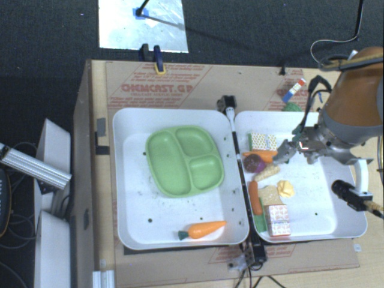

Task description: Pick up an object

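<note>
The end effector hangs over the right bin, at the upper edge of a cluster of toy food beside the divider between the bins. Just left of its tip lie a purple vegetable and a small carrot, the carrot's long axis pointing toward it. A yellow piece sits just below. Whether the end effector is spread, closed, or touching anything cannot be told. Nothing visibly sits in its grip, so the pick looks not yet made.

"CHEMCAST GP" — bench sheet
</note>
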Robot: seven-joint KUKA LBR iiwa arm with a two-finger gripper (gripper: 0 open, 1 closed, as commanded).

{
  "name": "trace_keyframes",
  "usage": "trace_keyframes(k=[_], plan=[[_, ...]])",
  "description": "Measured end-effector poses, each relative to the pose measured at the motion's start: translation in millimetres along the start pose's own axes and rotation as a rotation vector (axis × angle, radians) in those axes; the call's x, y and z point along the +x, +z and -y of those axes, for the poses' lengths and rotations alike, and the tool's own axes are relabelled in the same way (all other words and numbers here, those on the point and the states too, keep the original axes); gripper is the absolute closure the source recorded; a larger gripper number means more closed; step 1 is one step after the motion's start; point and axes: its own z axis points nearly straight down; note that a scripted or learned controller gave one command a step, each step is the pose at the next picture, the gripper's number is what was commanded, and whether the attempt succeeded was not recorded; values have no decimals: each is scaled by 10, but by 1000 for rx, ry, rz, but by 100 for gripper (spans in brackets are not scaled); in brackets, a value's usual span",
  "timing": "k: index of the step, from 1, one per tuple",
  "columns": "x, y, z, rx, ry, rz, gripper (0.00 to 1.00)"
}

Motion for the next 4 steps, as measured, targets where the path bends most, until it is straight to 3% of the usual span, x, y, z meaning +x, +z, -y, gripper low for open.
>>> trace_keyframes(k=[1,2,3,4], plan=[[-233,1329,-282,-15,2,2,0],[-161,1387,-884,-2,-1,0,0],[-164,1280,-890,-3,-1,0,100],[-164,1280,-890,-4,-1,0,0]])
